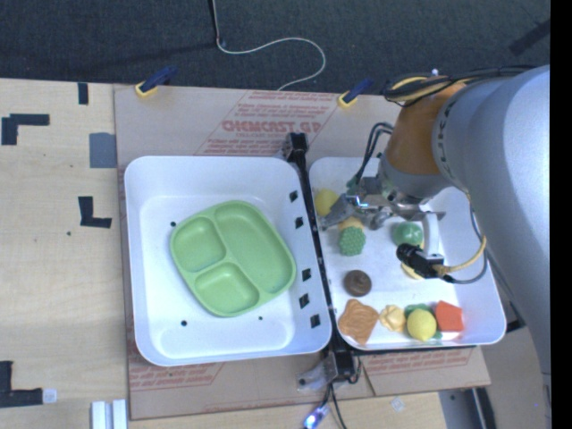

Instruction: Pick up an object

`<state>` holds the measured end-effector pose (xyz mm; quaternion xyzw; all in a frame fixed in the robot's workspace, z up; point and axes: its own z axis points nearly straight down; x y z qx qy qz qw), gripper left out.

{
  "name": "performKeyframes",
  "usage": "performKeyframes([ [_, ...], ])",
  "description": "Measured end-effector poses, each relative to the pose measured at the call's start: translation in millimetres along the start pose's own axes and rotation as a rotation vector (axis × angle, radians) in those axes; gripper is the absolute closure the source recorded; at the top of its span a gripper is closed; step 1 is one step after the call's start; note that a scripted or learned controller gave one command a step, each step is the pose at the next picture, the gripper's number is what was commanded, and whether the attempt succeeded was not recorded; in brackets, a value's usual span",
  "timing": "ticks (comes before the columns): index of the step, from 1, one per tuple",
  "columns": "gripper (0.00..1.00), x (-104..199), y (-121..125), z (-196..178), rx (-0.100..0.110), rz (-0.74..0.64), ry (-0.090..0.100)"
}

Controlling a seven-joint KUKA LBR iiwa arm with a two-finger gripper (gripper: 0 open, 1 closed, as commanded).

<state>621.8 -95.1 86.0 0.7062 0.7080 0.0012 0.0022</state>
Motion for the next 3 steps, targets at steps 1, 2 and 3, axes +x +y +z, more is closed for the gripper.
performKeyframes([
  [1,1.00,0.0,-2.2,-8.9,0.005,0.002,0.001],
  [2,1.00,94.8,6.0,-104.8,-0.003,-0.008,0.004],
  [3,1.00,88.9,3.9,-107.9,0.007,-0.001,0.002],
])
